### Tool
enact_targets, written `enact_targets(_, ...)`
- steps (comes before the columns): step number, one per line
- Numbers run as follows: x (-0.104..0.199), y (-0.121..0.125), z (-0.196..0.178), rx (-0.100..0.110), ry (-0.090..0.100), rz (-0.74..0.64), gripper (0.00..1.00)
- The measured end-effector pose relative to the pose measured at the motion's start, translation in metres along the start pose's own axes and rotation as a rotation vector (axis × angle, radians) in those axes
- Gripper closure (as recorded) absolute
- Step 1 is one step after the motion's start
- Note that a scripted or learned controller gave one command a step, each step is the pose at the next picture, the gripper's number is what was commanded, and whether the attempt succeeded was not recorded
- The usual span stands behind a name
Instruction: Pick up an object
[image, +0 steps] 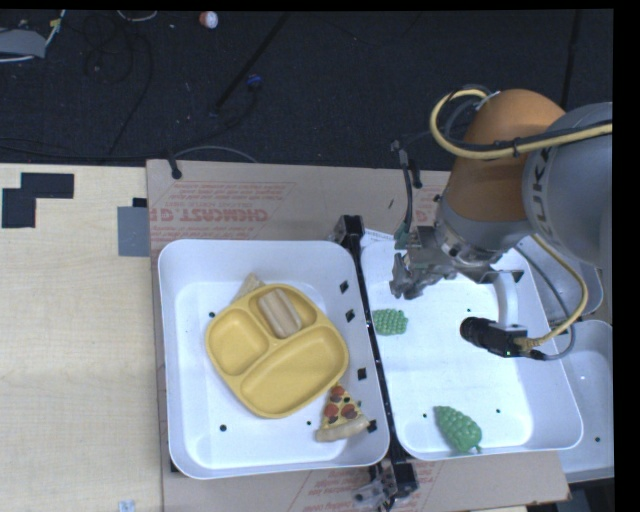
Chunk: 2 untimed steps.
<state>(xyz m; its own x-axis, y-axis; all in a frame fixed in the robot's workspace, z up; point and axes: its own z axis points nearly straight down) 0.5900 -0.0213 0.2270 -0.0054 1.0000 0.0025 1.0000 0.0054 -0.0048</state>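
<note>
The claw (408, 283) hangs over the far left corner of the right bin (560, 400), and I cannot tell how it is set or whether it grips anything. Just below it lies a small green lump (389, 321), apart from it. One bigger green cluster (459, 428) sits near the front. Left bin (190, 400): one yellow tray (275, 360) holding one sausage (281, 313), one pizza slice (341, 416) beside it.
</note>
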Motion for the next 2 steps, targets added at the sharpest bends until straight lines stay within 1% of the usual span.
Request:
enact_targets(1,0.059,-0.011,0.008,0.001,-0.001,0.001,1.0)
enact_targets(2,0.109,-0.024,-0.003,-0.002,-0.002,0.0,1.0)
